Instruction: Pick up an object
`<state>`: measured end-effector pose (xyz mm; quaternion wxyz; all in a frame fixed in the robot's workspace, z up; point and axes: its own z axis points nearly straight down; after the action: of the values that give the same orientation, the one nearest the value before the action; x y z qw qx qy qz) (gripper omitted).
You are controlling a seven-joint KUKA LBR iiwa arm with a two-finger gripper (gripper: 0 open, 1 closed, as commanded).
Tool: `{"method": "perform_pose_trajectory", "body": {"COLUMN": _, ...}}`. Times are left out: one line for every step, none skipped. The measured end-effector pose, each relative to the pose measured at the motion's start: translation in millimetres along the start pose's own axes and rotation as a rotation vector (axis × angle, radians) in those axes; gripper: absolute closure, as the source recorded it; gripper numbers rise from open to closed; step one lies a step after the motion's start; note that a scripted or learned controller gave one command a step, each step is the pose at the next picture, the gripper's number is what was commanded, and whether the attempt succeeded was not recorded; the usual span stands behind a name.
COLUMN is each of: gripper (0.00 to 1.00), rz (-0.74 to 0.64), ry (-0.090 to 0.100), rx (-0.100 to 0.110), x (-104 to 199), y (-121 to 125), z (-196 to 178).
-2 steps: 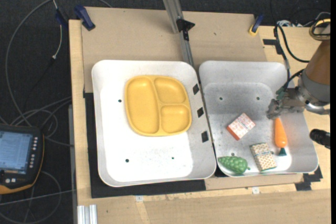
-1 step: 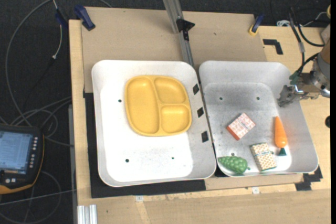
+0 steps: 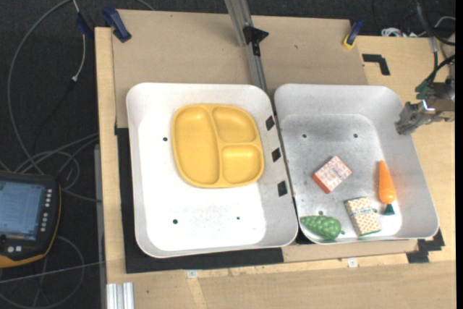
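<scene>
Fingers of the gripper (image 3: 411,119) at the right bin's (image 3: 325,101) far right rim: spread cannot be told; small box (image 3: 332,174) mid-bin, apart from the carrot (image 3: 385,183), looks light, stiff; grasp across flat sides.

Dark carpet floor (image 3: 43,32) with loose cables (image 3: 29,94) surrounds the wooden bench (image 3: 188,47).

One fixed camera looks down at a slant on my tabletop (image 3: 217,40) from fairly high, taking in both white bins (image 3: 145,155) whole; my hand (image 3: 409,119) enters from its right.
</scene>
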<state>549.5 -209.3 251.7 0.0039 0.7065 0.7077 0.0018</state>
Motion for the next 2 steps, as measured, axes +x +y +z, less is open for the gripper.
{"method": "perform_pose_trajectory", "body": {"gripper": 1.00, "rz": -0.006, "ry": 0.004, "rx": 0.003, "x": 53, "y": 13, "z": -8}}
{"method": "perform_pose_trajectory", "body": {"gripper": 1.00, "rz": -0.005, "ry": 0.006, "rx": 0.010, "x": 107, "y": 31, "z": 6}}
